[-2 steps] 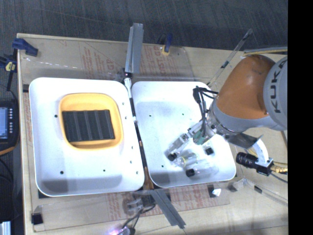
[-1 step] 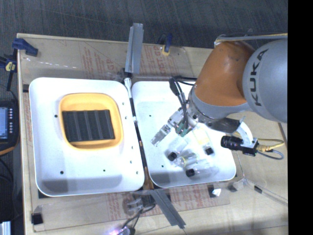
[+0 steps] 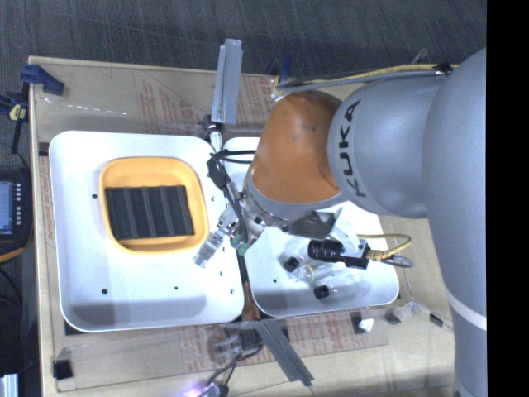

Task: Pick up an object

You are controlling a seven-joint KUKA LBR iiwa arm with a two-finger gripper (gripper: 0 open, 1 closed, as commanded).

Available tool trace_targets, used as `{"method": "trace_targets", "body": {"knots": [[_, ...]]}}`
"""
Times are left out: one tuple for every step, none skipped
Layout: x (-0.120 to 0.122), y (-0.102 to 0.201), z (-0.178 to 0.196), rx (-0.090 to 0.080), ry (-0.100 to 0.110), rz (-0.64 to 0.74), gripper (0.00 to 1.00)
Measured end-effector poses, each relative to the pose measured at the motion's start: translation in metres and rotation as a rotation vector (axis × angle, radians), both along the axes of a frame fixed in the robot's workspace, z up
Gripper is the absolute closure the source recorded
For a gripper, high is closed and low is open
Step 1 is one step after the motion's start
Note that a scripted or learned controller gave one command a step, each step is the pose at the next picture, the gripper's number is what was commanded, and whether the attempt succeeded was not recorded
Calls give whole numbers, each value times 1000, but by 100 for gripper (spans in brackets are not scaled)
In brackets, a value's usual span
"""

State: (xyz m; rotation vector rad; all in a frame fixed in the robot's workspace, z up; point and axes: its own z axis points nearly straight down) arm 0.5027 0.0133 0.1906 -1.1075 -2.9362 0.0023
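A: Where is the end effector (image 3: 213,245)?
B: Over the left bin's (image 3: 83,263) right edge (spread or pressed together, I cannot tell).
A: Objects?
B: 1 yellow tray (image 3: 153,170) in that bin; 1 small black piece (image 3: 291,263), perhaps a cap, in the right bin (image 3: 277,300).

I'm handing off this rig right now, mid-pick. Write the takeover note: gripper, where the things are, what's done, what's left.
Gripper: down at the right side of the left bin, beside the wall it shares with the right bin. No object is visible in it.
Left bin: yellow tray with a dark ribbed insert, apart from the gripper.
Right bin: small black piece and a second small piece near the front; the arm hides much of this bin.
Done: no pick visible.
Left: grasp an object and lift it.
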Motion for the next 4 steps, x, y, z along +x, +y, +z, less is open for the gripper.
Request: {"method": "trace_targets", "body": {"knots": [[32,98,-43,0,-1,153,0],[23,69,1,-2,-2,-421,0],[26,98,-86,11,-16,-626,0],[27,99,-77,14,-20,-622,100]]}}
